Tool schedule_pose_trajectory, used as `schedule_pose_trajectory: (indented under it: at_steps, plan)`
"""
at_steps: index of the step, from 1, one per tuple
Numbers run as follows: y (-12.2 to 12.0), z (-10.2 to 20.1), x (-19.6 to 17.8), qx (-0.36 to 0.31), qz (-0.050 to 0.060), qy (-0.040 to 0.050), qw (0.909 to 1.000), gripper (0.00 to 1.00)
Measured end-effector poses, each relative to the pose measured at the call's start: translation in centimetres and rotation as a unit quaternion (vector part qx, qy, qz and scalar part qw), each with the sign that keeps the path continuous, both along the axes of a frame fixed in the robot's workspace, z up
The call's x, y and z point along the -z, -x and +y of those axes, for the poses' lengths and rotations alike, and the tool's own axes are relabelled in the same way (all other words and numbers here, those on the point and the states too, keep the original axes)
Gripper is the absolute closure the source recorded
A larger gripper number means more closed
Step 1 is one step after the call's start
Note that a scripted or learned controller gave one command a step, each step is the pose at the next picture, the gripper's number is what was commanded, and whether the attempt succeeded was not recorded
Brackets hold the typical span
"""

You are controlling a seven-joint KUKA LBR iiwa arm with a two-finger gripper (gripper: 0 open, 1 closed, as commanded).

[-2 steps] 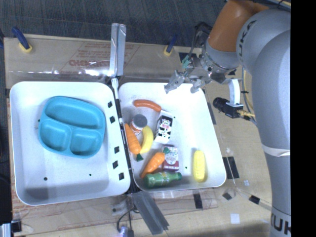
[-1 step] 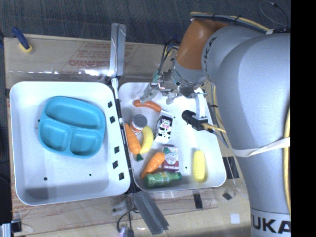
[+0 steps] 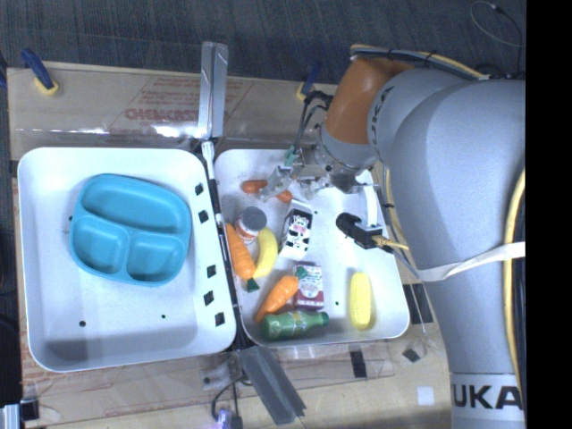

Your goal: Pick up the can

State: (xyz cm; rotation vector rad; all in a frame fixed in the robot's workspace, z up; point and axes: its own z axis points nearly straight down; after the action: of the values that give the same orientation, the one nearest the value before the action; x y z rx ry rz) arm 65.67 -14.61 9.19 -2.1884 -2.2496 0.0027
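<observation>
The can [image 3: 251, 221], a small one with a grey top and an orange label, stands upright near the left wall of the right bin [image 3: 386, 280]. My gripper [image 3: 291, 178] hangs over the back of that bin, up and to the right of the can and apart from it. A small red-orange item [image 3: 255, 186] lies between the gripper and the can. The grey arm with its orange band [image 3: 357, 101] reaches in from the right.
Around the can lie a carrot [image 3: 239, 250], a banana [image 3: 266, 251], a cow-print carton [image 3: 298, 230], a red packet [image 3: 309, 286], a second carrot [image 3: 279, 295], a green bottle [image 3: 293, 324] and a yellow corn cob [image 3: 359, 299]. The left bin [image 3: 45, 329] holds a blue divided plate [image 3: 131, 229].
</observation>
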Motion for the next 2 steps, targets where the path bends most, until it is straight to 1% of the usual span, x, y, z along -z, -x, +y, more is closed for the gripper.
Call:
schedule_pose_trajectory:
  at_steps: [1,2]
  plan:
    - [6.1,1.7,0.0,-0.001,0.0,0.0005,1.0,0.0]
    - [9.2,1.4,0.0,0.012,0.0,0.0006,0.9999,0.0]
